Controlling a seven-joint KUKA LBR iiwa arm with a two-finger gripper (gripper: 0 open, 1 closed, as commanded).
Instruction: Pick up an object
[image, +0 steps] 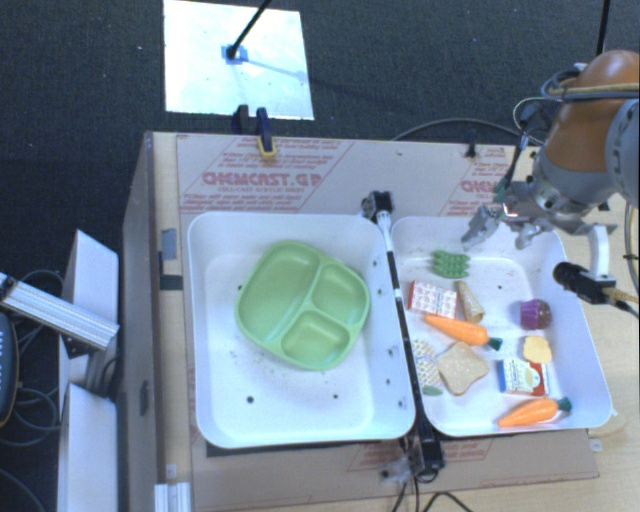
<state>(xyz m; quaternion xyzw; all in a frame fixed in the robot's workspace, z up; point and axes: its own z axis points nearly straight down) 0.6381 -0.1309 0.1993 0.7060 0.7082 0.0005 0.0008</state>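
Hovering over the right bin (590, 350), seemingly spread fingers (503, 228) hold nothing, green pea pod (450, 263) just beside.

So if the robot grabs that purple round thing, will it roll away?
Probably, a bit. The purple round thing looks ball-shaped, so a nudge could send it rolling across the right bin's flat floor. It looks like a small toy food, so likely light and stiff, not squishy. Its rounded sides might slip out of the end effector if pinched off-centre.

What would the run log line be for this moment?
arm: at right bin's far rim | tool: above green toy, holding nothing | tray: left bin | pick: not yet done
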